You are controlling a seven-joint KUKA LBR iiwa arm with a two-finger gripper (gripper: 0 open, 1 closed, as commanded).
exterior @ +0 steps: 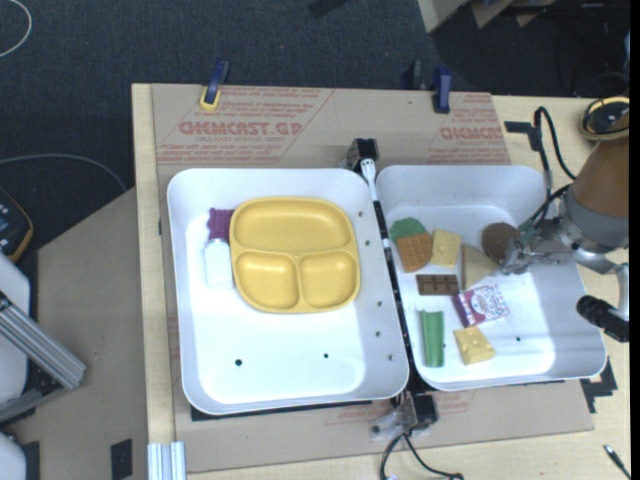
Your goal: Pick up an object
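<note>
1. Yellow cheese wedge (pixel 474 346) sits nearest, in the right bin (pixel 560 358).
2. Gripper (pixel 515 256) hangs low there — beside a brown round piece (pixel 497 238).
3. Jaws — can't tell.

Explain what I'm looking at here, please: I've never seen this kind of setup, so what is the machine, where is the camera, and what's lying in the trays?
One camera looks down at a slant on a bench with two shallow white bins. The left bin holds a yellow divided plate, with a purple item and a white item beside it. The right bin holds small toy foods: a waffle-like piece, a chocolate bar, a green stick, a cheese wedge and a printed packet. The grey and orange robot arm reaches in from the right. Its claw sits low in the right bin near a brown round item; I can't tell if it grips anything.
</note>
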